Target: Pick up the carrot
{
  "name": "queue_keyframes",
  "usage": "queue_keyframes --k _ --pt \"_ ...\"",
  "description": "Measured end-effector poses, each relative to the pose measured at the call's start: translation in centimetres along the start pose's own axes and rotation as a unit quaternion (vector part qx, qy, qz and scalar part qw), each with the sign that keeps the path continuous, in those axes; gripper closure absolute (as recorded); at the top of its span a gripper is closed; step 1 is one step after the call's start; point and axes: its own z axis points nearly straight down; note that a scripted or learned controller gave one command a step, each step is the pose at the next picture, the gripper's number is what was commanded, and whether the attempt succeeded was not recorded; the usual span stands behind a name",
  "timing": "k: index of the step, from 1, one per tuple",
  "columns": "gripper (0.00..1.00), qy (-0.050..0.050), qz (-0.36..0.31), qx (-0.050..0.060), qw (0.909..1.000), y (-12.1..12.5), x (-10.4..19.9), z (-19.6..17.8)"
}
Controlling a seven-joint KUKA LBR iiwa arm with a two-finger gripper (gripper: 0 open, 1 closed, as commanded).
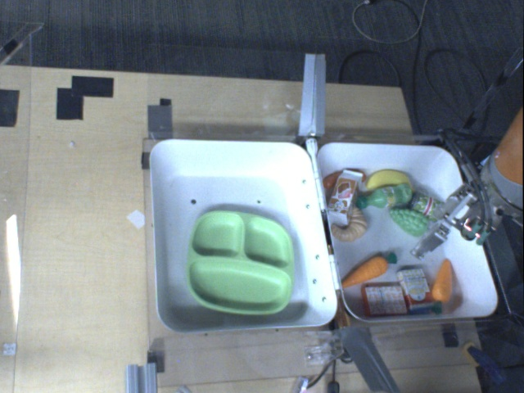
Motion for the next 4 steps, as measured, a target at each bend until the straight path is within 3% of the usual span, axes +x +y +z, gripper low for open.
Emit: queue_keyframes --k 1,2,3,4 --pt "0.0 -0.004 0.003 -0.003 1.0 -1.8 -1.9 15.3" --pt "0.0 -0.005 -0.141 -0.002 0.99 3.0 2.3 16.0" --pt "0.0 -0.002 -0.425 -0.002 0.905 5.5 -1.1 16.2" --pt "0.0 0.0 -0.371 -0.001 0.9284 5.3 -1.3 9.6"
